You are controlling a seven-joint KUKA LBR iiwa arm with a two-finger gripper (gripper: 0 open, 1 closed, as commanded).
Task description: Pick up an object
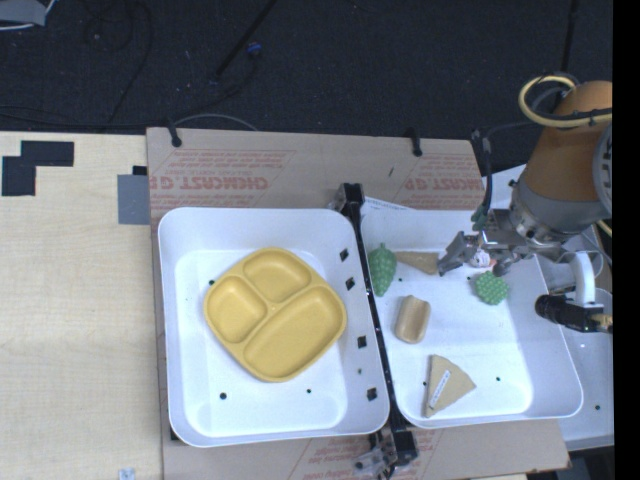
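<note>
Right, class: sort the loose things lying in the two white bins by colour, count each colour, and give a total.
Yellow: 1, the divided plate in the left bin.
Green: 2, one piece by the divider and one near the gripper.
Tan: 3, a wedge, a block and a triangle, all in the right bin.
Total: 6

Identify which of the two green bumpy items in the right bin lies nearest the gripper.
The green bumpy item at the bin's right side, just below the gripper. The other green bumpy item lies against the divider between the bins, farther away.
</note>
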